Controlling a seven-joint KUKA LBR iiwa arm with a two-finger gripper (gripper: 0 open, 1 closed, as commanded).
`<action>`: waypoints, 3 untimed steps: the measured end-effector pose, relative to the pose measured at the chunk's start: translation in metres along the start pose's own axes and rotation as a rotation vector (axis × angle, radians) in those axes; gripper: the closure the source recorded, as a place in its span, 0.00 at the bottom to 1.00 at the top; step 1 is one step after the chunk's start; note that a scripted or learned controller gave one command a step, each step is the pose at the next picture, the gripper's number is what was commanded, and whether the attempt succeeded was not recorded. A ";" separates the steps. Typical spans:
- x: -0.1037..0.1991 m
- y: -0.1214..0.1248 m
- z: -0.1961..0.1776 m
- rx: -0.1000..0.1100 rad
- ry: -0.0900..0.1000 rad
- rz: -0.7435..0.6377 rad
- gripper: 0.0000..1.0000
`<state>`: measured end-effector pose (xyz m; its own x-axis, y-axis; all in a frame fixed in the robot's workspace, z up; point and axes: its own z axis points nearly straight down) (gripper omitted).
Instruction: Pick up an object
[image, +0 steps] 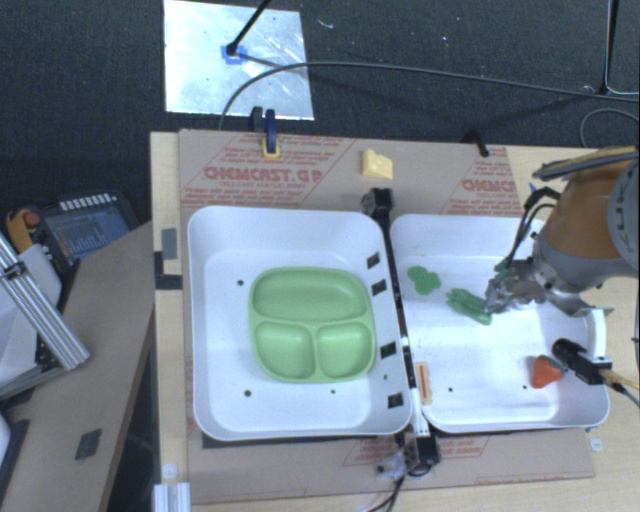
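Note:
In the right bin (470, 405) lie a green pea-pod-shaped piece (466, 303), a small round green piece (424, 280) and an orange-red piece (545, 373) near the front right corner. My gripper (500, 296) is low in the right bin, its tip right at the right end of the green pod. I cannot make out whether anything sits between its fingers.
The left bin (215, 400) holds a green three-compartment plate (308, 323). A yellow block (377, 164) lies on the cardboard behind the bins. A small orange strip (424, 383) rests on the divider between the bins.

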<state>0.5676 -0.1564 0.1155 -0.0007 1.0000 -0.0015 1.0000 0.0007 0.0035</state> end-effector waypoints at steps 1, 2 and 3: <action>0.001 0.004 -0.064 -0.003 0.000 -0.003 1.00; 0.001 0.006 -0.107 -0.002 0.000 -0.004 1.00; 0.051 0.007 -0.118 0.000 0.003 -0.009 1.00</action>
<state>0.5744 -0.1051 0.2333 -0.0099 1.0000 0.0011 0.9999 0.0099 0.0032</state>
